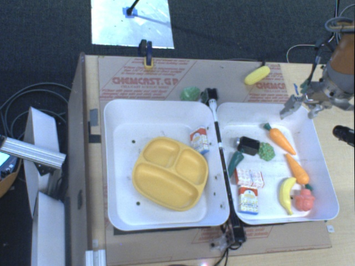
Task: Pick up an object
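My gripper [298,112] hangs over the far right corner of the right bin [324,165], its fingers spread apart with nothing between them. Just below it in the bin lies an orange carrot [282,139], and a second carrot [297,169] lies nearer the front. Also in this bin are a banana [286,194], a pink fruit [303,199], a green broccoli piece [267,151], a black object [248,145], a dark green pepper [235,162] and two small cartons [248,177] [249,199].
The left bin [119,148] holds a yellow divided plate [170,172] and a small carton [199,141]. A yellow object [257,75] and a green item [190,93] lie on the cardboard behind the bins. A black bar [221,148] runs between the bins.
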You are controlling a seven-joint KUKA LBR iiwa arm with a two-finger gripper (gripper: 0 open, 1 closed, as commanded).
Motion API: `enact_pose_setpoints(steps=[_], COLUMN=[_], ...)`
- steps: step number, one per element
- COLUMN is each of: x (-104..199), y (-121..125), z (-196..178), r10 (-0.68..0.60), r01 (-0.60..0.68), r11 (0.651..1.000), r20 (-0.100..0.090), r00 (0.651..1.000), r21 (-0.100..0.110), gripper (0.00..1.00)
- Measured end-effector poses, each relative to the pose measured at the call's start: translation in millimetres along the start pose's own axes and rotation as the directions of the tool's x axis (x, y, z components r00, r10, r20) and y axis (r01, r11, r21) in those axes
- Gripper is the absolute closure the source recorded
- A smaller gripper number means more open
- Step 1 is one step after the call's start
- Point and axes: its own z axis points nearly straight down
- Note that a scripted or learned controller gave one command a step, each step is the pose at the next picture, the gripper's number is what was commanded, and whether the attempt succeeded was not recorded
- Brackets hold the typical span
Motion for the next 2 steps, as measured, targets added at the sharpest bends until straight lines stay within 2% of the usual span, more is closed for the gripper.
enact_pose_setpoints(steps=[1,2], x=[-1,-2], y=[-23,-18], z=[104,84], r10=[0.003,-0.001], r01=[-0.003,0.001], r11=[1.000,1.000], r20=[-0.003,0.001], r00=[1.000,1.000], r21=[0.010,-0.004], gripper=[0.00,1.00])
